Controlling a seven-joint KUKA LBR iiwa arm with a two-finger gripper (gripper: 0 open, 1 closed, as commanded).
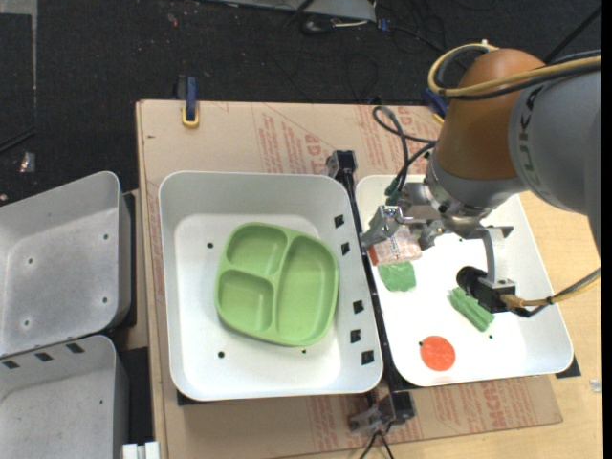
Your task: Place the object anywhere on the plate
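claw (394, 240): grips red-white object (397, 250) | right bin (535, 352), left edge | plate (277, 283): left bin

Grey arm (535, 122) reaching leftward, tool (394, 235) pointed down

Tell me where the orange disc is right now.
The orange disc lies in the right bin, near its front edge, below the green block and left of the green bar.
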